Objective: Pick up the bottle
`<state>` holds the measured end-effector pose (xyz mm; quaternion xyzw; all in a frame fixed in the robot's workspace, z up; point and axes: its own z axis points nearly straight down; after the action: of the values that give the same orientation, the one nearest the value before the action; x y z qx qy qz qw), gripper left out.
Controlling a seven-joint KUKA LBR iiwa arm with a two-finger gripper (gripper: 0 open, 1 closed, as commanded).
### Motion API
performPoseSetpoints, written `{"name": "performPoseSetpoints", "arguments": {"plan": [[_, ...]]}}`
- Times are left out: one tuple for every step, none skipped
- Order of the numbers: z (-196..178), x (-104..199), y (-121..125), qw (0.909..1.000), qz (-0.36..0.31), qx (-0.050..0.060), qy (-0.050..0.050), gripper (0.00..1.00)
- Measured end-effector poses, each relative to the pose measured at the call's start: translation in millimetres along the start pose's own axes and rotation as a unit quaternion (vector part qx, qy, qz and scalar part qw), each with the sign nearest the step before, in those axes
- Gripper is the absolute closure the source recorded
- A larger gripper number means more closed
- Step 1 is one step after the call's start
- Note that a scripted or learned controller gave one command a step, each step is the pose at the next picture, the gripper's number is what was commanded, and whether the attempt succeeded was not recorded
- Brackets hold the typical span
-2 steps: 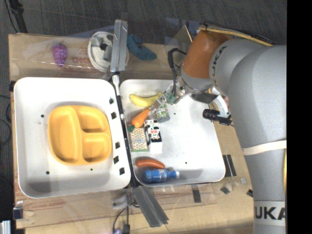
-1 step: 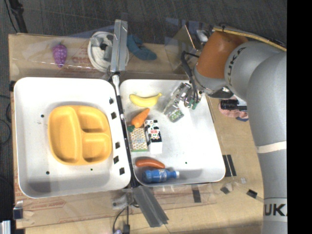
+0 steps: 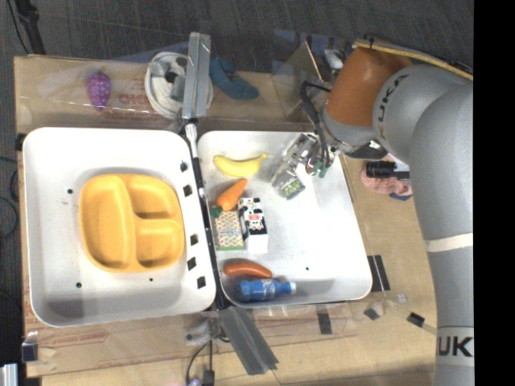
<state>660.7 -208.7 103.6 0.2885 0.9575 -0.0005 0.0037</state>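
Observation:
A blue bottle (image 3: 262,289) with a white cap lies on its side against the front wall of the right bin (image 3: 338,248), cap pointing right. My gripper (image 3: 296,170) hangs over the back part of that bin, to the right of the banana and well away from the bottle. Its tip looks silvery, with a small green patch at its lower end. Nothing of the bottle is near it.
In the right bin lie a banana (image 3: 239,164), a carrot (image 3: 230,194), two small boxes (image 3: 241,224) and a red sausage (image 3: 247,269) just behind the bottle. The left bin (image 3: 48,215) holds a yellow divided plate (image 3: 133,219). Purple grapes (image 3: 99,88) and a white roll (image 3: 167,83) sit behind the bins.

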Motion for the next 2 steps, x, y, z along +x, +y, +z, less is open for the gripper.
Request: {"name": "performPoseSetpoints", "arguments": {"plan": [[9.0,12.7,-1.7,0.9711,0.239,0.0,0.003,1.0],[1.1,12.7,-1.0,0.9718,0.236,0.001,0.004,1.0]]}}
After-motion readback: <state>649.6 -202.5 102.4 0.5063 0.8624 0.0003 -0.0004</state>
